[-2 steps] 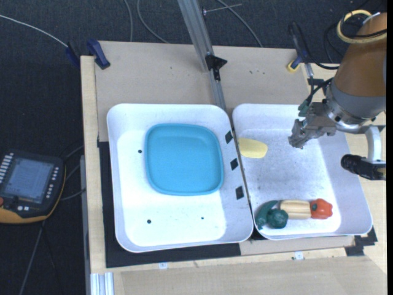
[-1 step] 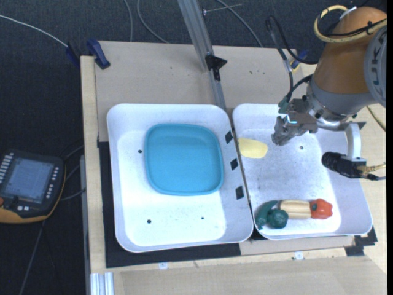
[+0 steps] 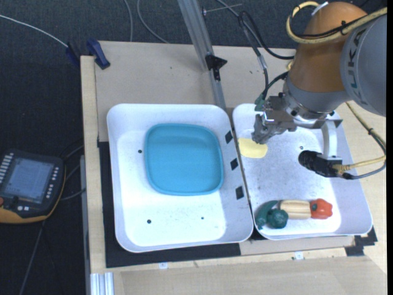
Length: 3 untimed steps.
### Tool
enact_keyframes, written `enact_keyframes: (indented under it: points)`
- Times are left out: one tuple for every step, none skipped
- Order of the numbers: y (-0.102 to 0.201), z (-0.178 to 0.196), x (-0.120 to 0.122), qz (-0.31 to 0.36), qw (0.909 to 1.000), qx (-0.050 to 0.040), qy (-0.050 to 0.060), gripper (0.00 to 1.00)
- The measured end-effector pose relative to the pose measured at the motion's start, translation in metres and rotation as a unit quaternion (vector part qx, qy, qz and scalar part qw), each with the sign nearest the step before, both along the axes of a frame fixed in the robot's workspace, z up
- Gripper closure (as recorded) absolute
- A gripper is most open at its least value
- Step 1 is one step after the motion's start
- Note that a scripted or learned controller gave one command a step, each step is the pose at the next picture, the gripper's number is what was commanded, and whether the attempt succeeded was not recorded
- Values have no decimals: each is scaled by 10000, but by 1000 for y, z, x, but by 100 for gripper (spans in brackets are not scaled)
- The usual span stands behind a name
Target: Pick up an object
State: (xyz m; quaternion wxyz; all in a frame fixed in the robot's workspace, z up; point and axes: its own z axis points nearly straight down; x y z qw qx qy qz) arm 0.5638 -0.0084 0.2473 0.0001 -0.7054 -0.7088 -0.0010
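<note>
The claw (image 3: 264,133) hangs low in the bin (image 3: 362,211) on the counter's (image 3: 153,72) right half, close to that bin's left wall and toward its far end. Its tip is right at the far edge of a pale yellow piece (image 3: 253,149) lying flat on the bin floor. It looks to be touching or just above the piece, but the view does not settle which. I cannot tell whether the claw is apart or together, and nothing can be seen clamped in it. The grey and orange arm (image 3: 325,48) comes in over the counter's far right corner.

Along the near wall of the same bin three more things lie in a row, well apart from the claw. A dark green lump (image 3: 272,216) is at the left, a tan roll (image 3: 296,209) is in the middle and a red piece (image 3: 321,208) is at the right. The roll appears to touch both of its neighbours.

The other bin (image 3: 123,165), on the counter's left half, holds a blue plate (image 3: 183,158) with rounded corners, lying flat toward the far end.

A metal post (image 3: 196,29) rises at a slant from the far edge between the bins. A blue clamp (image 3: 97,53) sits at the counter's far left corner. Off the left edge, a handheld control unit (image 3: 27,183) lies on the dark floor.
</note>
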Motion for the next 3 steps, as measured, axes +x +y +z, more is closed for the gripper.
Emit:
enact_keyframes:
  points:
    - [47,1,0,-3,10000,-2,3,100]
    - [98,-2,1,0,10000,-1,7,100]
    - [96,-1,1,-21,10000,-7,5,0]
